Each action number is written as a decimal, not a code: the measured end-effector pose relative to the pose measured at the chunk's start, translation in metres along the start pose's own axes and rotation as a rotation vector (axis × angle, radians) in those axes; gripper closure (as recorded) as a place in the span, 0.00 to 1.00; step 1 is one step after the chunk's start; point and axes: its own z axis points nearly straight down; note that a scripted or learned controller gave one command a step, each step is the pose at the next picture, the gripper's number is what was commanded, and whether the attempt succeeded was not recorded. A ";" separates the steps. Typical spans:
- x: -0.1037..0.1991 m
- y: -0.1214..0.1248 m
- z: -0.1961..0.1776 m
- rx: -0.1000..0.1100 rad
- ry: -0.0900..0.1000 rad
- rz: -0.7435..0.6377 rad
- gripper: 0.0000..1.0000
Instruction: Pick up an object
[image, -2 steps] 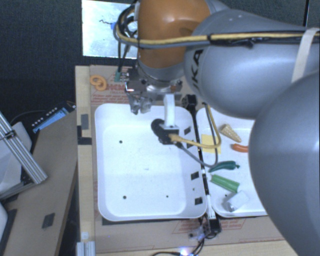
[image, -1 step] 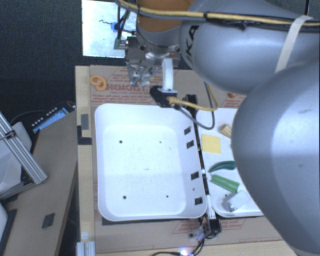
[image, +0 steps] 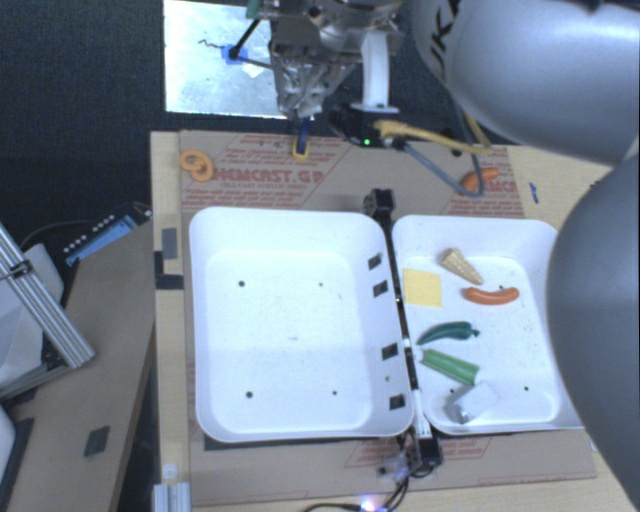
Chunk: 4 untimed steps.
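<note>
Bright, even overhead light; soft, slightly blurry picture

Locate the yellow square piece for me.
The yellow square piece lies in the right bin, near its left wall, just left of the cone and above the green pepper.

Grey KUKA arm (image: 560, 80) arcs in from right; two-finger gripper (image: 300, 125) hangs beyond left white bin (image: 210, 300) far rim, pointing down.
</note>
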 end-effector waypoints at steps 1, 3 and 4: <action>0.000 -0.007 -0.022 0.011 -0.004 0.000 1.00; -0.102 -0.002 -0.020 0.015 -0.009 0.014 1.00; -0.067 -0.055 -0.036 0.015 -0.004 -0.002 1.00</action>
